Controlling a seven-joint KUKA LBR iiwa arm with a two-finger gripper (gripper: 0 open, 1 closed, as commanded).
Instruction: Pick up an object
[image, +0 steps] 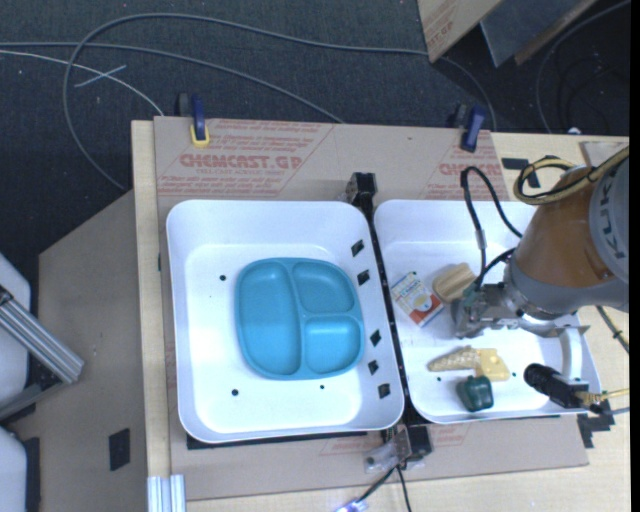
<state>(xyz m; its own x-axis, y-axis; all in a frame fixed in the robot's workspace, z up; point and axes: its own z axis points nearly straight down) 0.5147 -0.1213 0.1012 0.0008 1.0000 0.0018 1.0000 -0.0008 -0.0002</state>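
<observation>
Hand (474, 314) is hanging low in the right bin (425, 235), just beside the tan block (452, 280) and just above the pale yellow piece (466, 359). I'm not seeing anything lifted. All four items are lying on the bin floor: tan block, small red-and-white carton (415, 298), yellow piece, and a green lump (476, 393) just beside the yellow piece. So I'm judging the pick as not yet done, with grasp and lift both left to do. I'm guessing the target is the tan block or the yellow piece, those being nearest. Can't tell whether the hand is released or clenched, since the wrist and the arm (560, 240) are covering it from above. The left bin (190, 300) is carrying a blue divided plate (298, 317), well apart from the hand.
</observation>
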